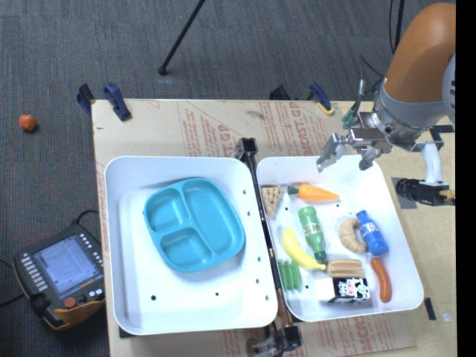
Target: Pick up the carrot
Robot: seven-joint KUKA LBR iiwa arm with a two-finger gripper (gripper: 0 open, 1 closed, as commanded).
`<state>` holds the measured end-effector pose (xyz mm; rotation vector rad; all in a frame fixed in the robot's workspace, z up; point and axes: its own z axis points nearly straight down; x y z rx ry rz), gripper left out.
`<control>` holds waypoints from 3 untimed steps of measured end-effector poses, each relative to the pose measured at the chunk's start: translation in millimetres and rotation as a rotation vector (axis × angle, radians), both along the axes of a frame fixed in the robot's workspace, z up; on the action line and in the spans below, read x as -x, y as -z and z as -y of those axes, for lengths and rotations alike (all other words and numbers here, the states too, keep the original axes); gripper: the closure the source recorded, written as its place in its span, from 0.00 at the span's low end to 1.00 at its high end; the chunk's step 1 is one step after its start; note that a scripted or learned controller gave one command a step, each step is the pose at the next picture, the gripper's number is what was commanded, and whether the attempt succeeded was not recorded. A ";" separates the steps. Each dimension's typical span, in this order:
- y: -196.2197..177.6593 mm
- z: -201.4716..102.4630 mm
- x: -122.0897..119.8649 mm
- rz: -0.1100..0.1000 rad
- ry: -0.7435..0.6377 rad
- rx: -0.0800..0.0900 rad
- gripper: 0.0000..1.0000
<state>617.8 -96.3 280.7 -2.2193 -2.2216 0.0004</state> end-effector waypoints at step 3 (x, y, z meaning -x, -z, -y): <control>174.8 25.4 -31.3 0.019 -0.265 0.012 1.00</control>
